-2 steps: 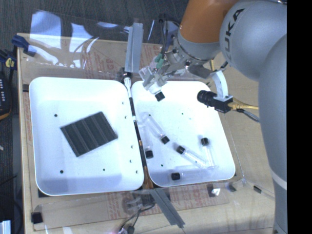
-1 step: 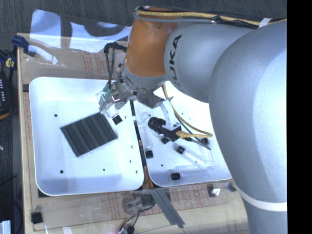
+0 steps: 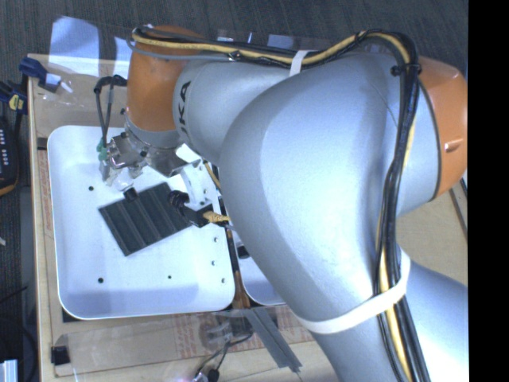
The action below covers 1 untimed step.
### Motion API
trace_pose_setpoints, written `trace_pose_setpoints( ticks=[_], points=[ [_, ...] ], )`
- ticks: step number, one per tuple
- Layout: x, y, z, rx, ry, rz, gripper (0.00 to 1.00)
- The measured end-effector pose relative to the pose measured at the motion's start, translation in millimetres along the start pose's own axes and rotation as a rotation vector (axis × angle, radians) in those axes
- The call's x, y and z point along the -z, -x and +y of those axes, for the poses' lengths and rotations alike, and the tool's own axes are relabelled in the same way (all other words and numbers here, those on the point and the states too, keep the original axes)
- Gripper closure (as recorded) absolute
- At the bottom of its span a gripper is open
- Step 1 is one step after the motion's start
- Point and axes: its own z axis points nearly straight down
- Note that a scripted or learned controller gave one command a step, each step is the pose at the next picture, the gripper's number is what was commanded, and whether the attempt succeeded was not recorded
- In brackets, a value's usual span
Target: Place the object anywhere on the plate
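A dark ribbed rectangular plate [image 3: 147,217] lies tilted in the left white bin [image 3: 71,277]. My gripper [image 3: 118,168] hangs below the orange wrist band [image 3: 151,86], just past the plate's upper left corner, over the bin floor. Something small and pale shows at its tip, too blurred to name. The arm hides the plate's upper right corner.
The big grey arm [image 3: 334,189] covers nearly all of the right bin [image 3: 262,297]. A black part of the wrist [image 3: 181,205] sits over the plate's right edge. Bare bin floor lies left of and below the plate. Clutter lines the bench's left edge [image 3: 16,102].
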Motion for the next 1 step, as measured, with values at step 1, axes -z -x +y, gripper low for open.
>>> trace_pose_setpoints(
  ticks=[1],
  points=[
    [12.3,-54.4,42.4,-0.357,0.005,0.002,1.00]
  ],
)
